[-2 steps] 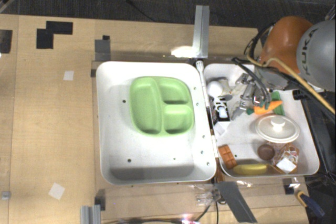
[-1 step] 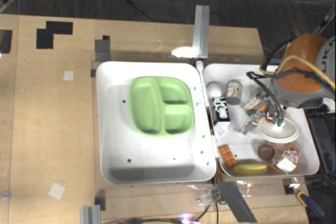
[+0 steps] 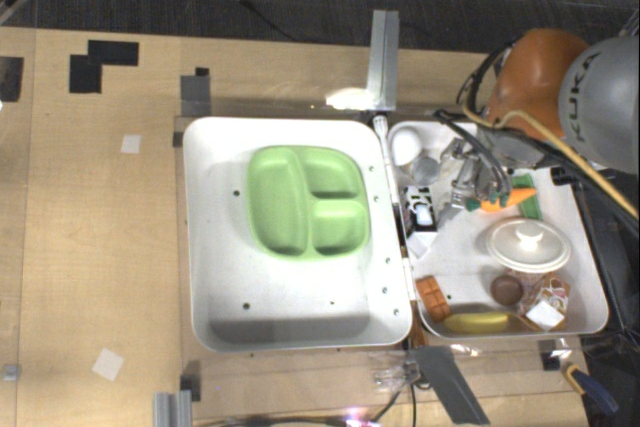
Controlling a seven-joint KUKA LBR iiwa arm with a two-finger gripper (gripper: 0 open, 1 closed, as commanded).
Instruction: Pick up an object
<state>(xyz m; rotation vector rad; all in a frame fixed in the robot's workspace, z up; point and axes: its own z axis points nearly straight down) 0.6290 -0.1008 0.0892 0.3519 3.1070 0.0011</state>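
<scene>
The gripper [image 3: 468,183] is low over the far part of the right bin [image 3: 592,315], near the bin's far left corner. Its metal parts blur together from above, so I cannot tell how it is set or whether it has anything in it. The grey arm, with its orange band [image 3: 535,55], comes in over the bin's far right corner.

Just beside the gripper, toward the bin's right edge, lies an orange piece [image 3: 497,203] with a green piece [image 3: 528,206] against it. On its other side, against the bin's left wall, sits a small black-and-white object [image 3: 421,209], and in the far left corner a white round object [image 3: 405,147]. These are the nearest candidates for the pick. Nearer the middle stands a white lidded bowl [image 3: 527,247]. Along the near edge lie a brown block [image 3: 432,296], a yellow banana [image 3: 477,321], a dark round thing [image 3: 506,289] and a crumpled wrapper [image 3: 548,303].

The left bin [image 3: 215,245] holds a green divided tray [image 3: 306,200], lying toward its far side.

By my reading the step in hand is the reach and descent: no object is visibly lifted clear of the bin. The next move calls for settling on one item, most likely the orange piece, closing on it squarely, and rising without catching the lidded bowl or the bin wall. The crowding there makes a miss or a double grab likely.
</scene>
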